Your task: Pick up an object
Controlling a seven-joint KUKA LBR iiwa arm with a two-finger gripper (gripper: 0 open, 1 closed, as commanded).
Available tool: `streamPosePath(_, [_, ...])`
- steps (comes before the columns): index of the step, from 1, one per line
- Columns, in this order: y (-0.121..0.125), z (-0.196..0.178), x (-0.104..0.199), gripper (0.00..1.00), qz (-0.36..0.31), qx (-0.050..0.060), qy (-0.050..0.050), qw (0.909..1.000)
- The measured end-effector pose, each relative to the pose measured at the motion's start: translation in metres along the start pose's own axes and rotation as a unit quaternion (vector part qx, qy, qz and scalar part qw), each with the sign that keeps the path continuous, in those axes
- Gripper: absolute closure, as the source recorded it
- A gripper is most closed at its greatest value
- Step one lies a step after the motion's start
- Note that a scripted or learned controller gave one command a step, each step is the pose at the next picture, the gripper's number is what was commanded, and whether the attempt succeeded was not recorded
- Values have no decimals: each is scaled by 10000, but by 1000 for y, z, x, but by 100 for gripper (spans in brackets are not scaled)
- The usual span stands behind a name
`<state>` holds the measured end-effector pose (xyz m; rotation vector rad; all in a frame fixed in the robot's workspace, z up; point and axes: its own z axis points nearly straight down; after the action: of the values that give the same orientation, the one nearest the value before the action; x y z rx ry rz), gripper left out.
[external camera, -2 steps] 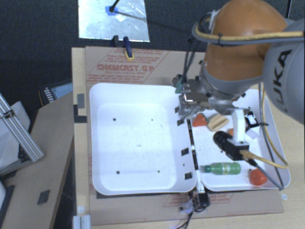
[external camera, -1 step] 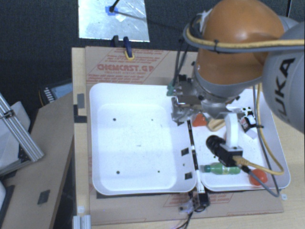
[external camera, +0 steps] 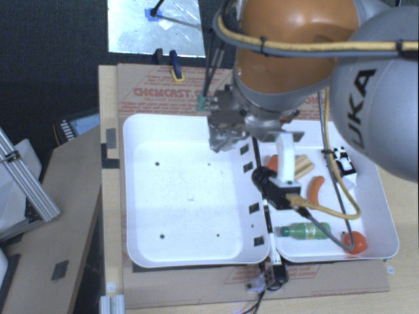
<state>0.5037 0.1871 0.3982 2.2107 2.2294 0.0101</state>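
Hovering claw (external camera: 222,139) near left bin (external camera: 141,175) far rim, finger state unclear.

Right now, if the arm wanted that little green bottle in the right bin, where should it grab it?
Across the middle of the bottle, coming straight down from above. It lies flat on its side, long axis running left to right, so its narrow width probably fits the hand best.

Two white bins (external camera: 141,175) sit on tan cardboard (external camera: 157,87) with red lettering. The right bin holds a green bottle (external camera: 303,231), an orange sausage (external camera: 315,187) and a beige piece (external camera: 302,167).
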Motion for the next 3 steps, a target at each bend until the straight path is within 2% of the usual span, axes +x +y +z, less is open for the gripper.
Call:
streamPosePath(1, [-19,81,6,100,34,66,-25,10000])
streamPosePath(2, [-22,296,42,100,31,94,-37,9999])
streamPosePath(3, [51,234,46,100,31,-20,-4,10000])
